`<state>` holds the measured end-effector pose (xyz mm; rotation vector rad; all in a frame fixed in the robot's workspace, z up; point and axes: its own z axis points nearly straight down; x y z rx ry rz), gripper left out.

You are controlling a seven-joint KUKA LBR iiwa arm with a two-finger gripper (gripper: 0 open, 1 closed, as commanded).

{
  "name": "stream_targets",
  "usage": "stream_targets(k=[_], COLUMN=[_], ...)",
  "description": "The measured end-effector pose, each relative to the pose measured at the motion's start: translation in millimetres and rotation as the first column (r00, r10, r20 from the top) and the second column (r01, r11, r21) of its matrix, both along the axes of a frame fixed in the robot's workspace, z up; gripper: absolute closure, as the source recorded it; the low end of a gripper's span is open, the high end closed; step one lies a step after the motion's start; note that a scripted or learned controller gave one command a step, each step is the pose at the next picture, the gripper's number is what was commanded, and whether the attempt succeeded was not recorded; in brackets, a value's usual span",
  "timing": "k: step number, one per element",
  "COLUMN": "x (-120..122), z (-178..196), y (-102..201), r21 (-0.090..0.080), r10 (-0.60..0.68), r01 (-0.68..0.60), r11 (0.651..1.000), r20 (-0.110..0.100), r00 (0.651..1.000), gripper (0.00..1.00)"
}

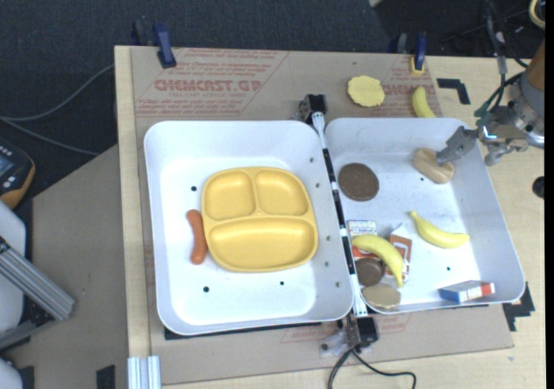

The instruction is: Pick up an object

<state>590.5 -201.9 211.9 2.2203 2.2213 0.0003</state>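
My gripper hangs over the right bin's far right corner, open, with nothing between its fingers. Its left finger reaches down beside a tan wooden block on the bin floor. Also in the right bin lie a brown disc, a yellow banana, a second banana on a red and white packet, a dark disc, a tan disc and a blue, white and orange box.
The left bin holds a yellow divided plate and an orange sausage. On the bench behind the right bin lie a yellow disc and a small banana. Clamps sit along the bench's far edge.
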Motion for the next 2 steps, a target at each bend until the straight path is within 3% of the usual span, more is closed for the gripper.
stream_targets(k=[1,2], x=[-52.9,-48.5], z=[-134.5,-116.9], y=[35.7,33.1], r21=[0.005,-0.001], r10=[0.000,-0.001], r01=[0.000,0.001], r11=[1.000,1.000], r20=[-0.011,0.003], r00=[1.000,1.000], gripper=[0.00,1.00])
